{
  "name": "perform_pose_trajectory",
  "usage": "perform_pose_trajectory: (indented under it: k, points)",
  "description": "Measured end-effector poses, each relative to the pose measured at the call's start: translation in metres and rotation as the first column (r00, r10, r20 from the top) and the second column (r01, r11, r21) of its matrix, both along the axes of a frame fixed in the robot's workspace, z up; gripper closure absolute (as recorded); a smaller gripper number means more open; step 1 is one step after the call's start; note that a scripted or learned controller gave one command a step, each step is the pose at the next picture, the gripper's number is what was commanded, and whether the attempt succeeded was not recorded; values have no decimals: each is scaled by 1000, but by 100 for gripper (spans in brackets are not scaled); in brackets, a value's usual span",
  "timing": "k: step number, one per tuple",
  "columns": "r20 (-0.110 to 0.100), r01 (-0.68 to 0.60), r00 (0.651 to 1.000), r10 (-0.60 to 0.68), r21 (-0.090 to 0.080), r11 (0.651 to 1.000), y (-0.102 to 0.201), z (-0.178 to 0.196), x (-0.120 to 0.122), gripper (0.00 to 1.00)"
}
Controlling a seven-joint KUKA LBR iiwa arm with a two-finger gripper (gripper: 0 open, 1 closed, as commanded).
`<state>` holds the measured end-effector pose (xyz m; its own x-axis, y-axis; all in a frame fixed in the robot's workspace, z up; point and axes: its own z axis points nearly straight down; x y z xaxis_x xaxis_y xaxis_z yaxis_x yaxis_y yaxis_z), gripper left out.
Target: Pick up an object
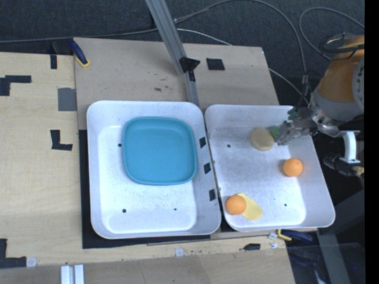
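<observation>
In the right bin (pixel 308 209) lie a beige round object (pixel 261 139), an orange ball (pixel 292 167) and a second orange ball (pixel 235 204) resting against a pale yellow piece (pixel 252 209). My gripper (pixel 285 132) hangs low at the bin's upper right, just to the right of the beige object and close to it, with a bit of green showing between them. The grey arm with its orange band (pixel 340 81) comes in from the right.
The left bin (pixel 103 158) holds a blue square plate (pixel 159 150). A grey metal pole (pixel 174 43) slants across the bench toward the gap between the bins. Cables trail over the dark floor at the upper right.
</observation>
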<state>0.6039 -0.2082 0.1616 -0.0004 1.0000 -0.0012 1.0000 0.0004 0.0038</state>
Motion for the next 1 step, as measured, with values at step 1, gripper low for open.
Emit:
perform_pose_trajectory:
  k: [1]
  points:
    - [-1,0,1000,0,0,1000,2,42,3,100]
